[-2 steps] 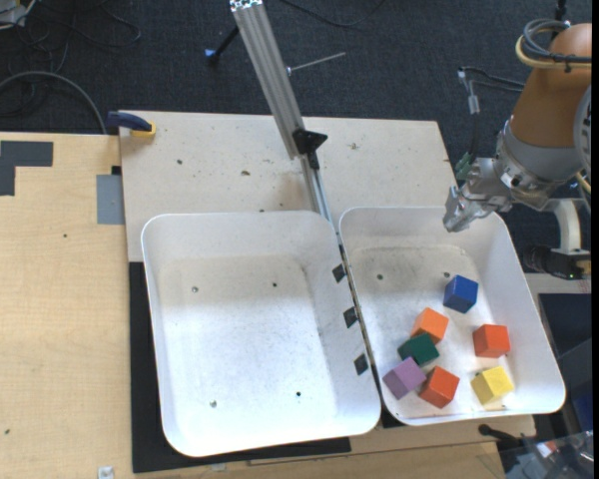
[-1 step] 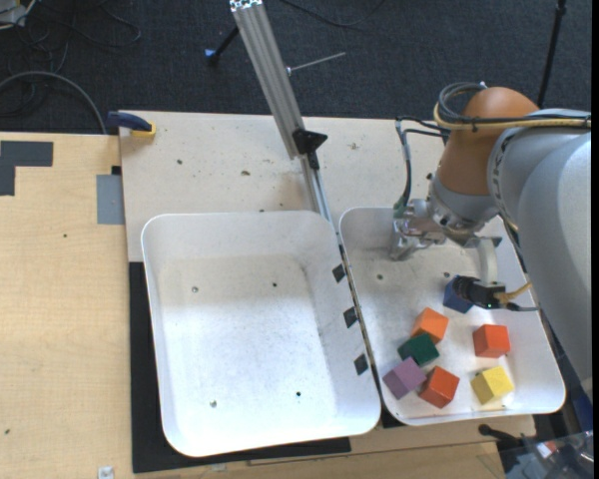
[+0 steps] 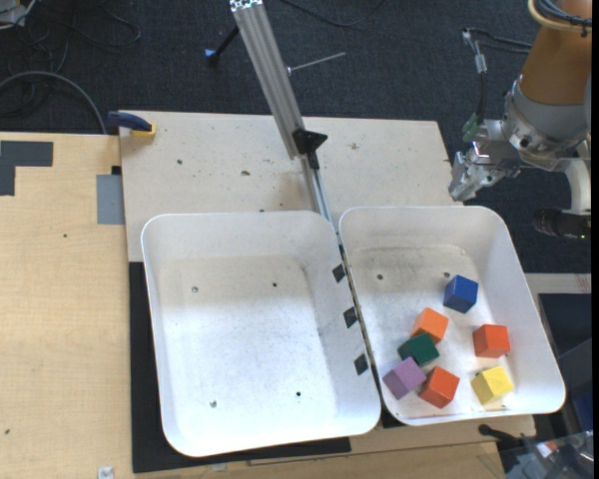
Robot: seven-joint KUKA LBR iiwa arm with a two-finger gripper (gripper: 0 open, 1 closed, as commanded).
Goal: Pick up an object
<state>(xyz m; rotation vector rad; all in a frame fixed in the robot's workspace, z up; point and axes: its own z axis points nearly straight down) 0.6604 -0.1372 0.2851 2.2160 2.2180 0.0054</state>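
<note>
Several small cubes lie in the right bin (image 3: pixel 499 230), toward its near right corner: a blue cube (image 3: pixel 460 293), an orange cube (image 3: pixel 431 323), a dark green cube (image 3: pixel 418 348), a purple cube (image 3: pixel 405 377), a red-orange cube (image 3: pixel 440 386), a red cube (image 3: pixel 491 340) and a yellow cube (image 3: pixel 493 383). My gripper (image 3: pixel 468 183) hangs above the bench just beyond the right bin's far edge, well away from the cubes. Nothing shows between its fingers.
The left bin (image 3: pixel 170 267) sits beside the right one, with small black clips (image 3: pixel 345 294) along the shared wall. A slanted aluminium bar (image 3: pixel 276 80) rises behind the bins. A blue-and-yellow clamp (image 3: pixel 130 123) lies at the bench's far left corner.
</note>
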